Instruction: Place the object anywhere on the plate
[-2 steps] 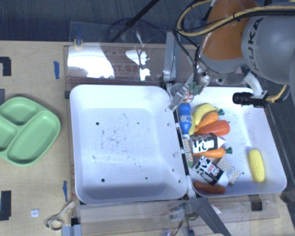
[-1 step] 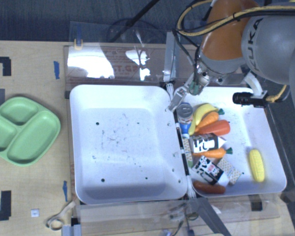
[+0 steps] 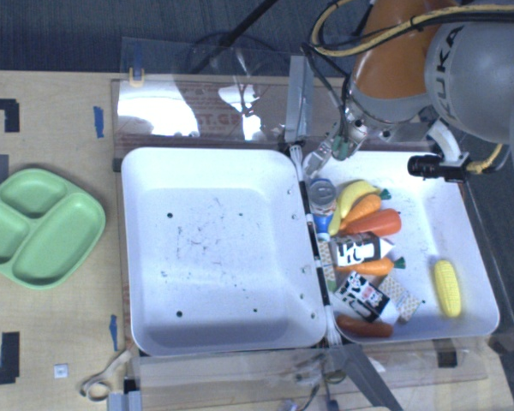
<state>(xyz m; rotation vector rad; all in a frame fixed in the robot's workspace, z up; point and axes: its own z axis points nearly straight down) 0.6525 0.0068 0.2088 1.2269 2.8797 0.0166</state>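
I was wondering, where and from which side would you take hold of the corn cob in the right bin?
Probably across the middle of the corn cob, coming straight down from above with the fingers closing on its two long sides. It lies flat and apart from the pile of toy food by the divider, lengthways up and down the view, with bare floor of the right bin on both sides.

The arm runs off the top and right edges, so its base is cut away. The gripper is small and blurred against the bin wall; how its jaws stand cannot be told. In the right bin, piled toys overlap: a red thing lies mostly hidden under a black-and-white packet.
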